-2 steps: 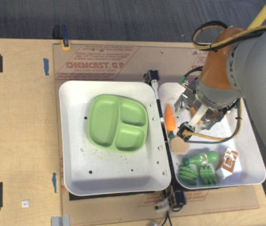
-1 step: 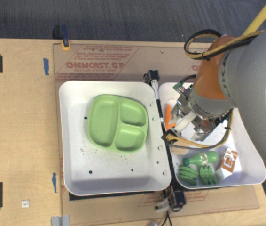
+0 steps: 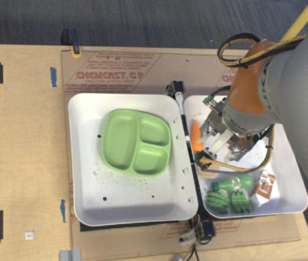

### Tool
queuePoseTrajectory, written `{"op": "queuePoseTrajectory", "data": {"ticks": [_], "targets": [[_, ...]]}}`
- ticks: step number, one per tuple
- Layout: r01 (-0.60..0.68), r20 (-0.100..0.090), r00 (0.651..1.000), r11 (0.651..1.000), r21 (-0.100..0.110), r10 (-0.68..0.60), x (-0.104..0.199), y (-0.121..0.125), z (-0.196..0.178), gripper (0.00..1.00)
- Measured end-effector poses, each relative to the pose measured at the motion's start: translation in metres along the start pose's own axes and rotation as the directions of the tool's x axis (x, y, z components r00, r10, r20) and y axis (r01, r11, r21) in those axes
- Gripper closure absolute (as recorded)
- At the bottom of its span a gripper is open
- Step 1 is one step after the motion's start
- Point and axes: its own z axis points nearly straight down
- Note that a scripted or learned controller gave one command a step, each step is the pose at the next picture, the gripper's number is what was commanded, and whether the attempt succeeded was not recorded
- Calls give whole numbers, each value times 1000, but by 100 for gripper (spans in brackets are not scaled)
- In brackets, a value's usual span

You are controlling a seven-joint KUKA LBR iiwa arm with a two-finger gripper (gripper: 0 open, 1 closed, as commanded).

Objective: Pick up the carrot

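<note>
End effector [image 3: 217,148] low in right bin [image 3: 290,200] — beside carrot [image 3: 196,135].

A green divided plate [image 3: 136,142] sits in the left bin [image 3: 83,162]; green toys [image 3: 229,196], perhaps vegetables, lie in the right bin [image 3: 293,192].

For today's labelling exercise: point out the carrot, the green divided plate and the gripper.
carrot [image 3: 196,135], camera view, its orange middle.
green divided plate [image 3: 122,140], camera view, its large compartment.
gripper [image 3: 222,150], camera view, midway between fingertips.
</note>
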Motion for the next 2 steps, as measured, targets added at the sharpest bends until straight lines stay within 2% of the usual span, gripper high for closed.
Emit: {"op": "queuePoseTrajectory", "data": {"ticks": [1,2], "targets": [[-85,-3,996,996,-4,85,20,8,0,0],[-49,-1,999,999,-2,49,10,18,0,0]]}}
